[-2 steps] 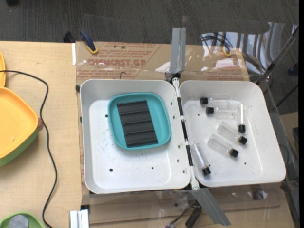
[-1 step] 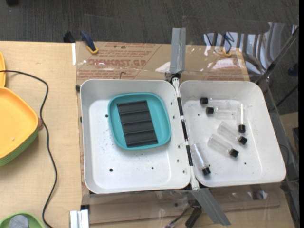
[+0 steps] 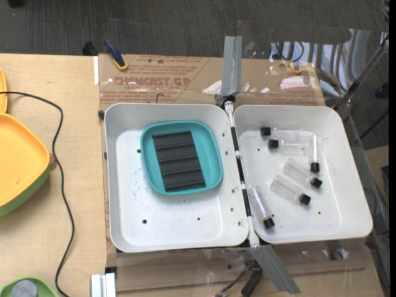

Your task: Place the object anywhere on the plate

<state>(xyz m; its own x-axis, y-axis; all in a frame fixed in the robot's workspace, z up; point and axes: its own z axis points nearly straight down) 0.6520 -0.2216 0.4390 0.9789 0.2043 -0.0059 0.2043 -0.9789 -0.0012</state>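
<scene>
In the right bin, several clear vials with black caps lie scattered: one by the divider, a pair near the middle, others toward the far side. The teal plate sits in the left bin, carrying a dark ribbed insert and no vial yet. I cannot tell the state of the hand. The vials are round and transparent, so I judge a grasp may slip or roll one away, and the vial against the divider looks hard to close on. The pale wooden surface bears a yellow dish and a black cable; grey carpet lies beyond.
</scene>
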